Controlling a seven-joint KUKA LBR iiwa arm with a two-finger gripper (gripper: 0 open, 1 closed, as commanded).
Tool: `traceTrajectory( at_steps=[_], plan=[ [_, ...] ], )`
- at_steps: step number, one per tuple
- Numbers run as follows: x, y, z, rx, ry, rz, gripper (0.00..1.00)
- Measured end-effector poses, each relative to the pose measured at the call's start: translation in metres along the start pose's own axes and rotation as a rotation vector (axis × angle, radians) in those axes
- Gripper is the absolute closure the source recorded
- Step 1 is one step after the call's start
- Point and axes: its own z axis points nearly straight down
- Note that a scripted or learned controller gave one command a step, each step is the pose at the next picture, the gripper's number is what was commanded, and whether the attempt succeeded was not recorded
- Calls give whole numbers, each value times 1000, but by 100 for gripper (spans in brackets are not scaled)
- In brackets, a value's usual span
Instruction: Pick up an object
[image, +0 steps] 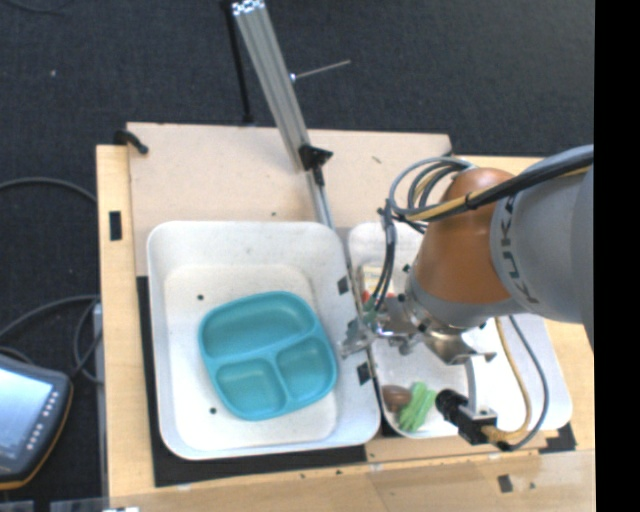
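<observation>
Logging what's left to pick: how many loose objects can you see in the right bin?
2: a green object and a brown one touching it, both at the right bin's near left corner. The arm covers much of that bin, so more may be hidden.

A robotics lab is suggested by the wooden table (250, 170), aluminium rail (275, 80), and loose cables (40, 190).

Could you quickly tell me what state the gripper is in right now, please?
Gripper: over the right bin; open or closed cannot be told, and no held object can be seen.
</observation>
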Motion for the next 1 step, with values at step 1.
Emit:
traceTrajectory(
  at_steps=[1],
  plan=[
    [-96,-2,-1,0,-7,15,0]
  ],
)
